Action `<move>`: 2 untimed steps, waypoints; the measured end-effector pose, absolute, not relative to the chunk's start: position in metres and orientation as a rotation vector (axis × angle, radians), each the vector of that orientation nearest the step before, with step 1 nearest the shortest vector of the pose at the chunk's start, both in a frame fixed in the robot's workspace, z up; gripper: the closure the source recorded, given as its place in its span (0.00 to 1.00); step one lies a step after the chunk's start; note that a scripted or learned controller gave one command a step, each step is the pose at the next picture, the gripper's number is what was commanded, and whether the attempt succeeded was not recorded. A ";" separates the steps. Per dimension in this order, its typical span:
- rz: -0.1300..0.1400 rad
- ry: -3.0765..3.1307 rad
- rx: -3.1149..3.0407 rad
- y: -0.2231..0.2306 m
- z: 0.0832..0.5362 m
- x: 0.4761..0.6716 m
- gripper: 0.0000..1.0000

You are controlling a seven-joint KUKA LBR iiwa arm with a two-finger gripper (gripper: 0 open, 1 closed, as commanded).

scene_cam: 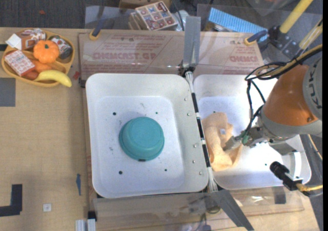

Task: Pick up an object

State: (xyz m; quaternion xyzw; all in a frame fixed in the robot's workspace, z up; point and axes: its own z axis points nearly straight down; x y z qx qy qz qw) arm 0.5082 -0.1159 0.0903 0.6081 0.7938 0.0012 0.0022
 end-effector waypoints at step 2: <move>0.001 2.484 1.921 -0.078 0.185 0.551 1.00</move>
